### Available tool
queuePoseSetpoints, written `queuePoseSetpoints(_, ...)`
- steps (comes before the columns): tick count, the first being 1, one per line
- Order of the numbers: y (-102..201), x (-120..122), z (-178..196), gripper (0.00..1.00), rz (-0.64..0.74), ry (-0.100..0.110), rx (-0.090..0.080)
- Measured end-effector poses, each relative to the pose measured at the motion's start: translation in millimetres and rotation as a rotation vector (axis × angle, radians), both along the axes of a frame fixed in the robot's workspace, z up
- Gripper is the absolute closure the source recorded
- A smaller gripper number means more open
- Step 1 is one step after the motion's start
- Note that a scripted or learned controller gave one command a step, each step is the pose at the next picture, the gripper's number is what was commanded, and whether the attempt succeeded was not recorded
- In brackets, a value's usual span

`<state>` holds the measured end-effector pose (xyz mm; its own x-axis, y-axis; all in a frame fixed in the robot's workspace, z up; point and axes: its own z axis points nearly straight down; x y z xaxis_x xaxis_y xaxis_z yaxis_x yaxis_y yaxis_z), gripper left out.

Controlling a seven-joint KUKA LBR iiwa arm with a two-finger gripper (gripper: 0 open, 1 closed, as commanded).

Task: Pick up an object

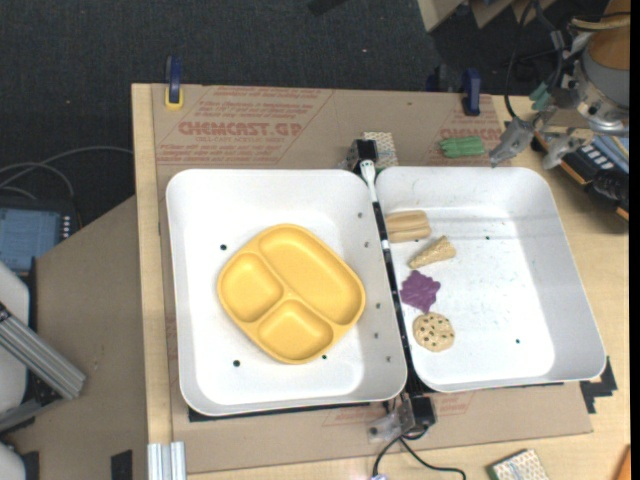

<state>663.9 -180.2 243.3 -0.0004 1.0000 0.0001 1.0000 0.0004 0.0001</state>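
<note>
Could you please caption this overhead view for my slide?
Gripper above right bin of toy food; yellow tray in left bin.

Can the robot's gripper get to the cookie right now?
Probably yes. The cookie lies flat in the right bin, with nothing on top of it. The gripper sits above the bin's far edge, and only the purple piece lies close by.

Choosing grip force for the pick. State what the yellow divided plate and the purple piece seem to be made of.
Yellow divided plate: looks like moulded plastic, smooth and slightly glossy, with soft highlights on rounded compartment ridges. Purple piece: probably soft plastic or rubber toy food, matte, with a lumpy irregular outline; too small to be sure.
</note>
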Motion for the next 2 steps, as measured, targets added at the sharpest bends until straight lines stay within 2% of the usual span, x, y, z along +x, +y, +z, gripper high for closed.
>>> queuePoseSetpoints(1,-46,-23,-115,0.00,-0.005,0.009,0.002)
queuePoseSetpoints(2,-38,-63,-160,0.00,0.003,0.001,0.010)
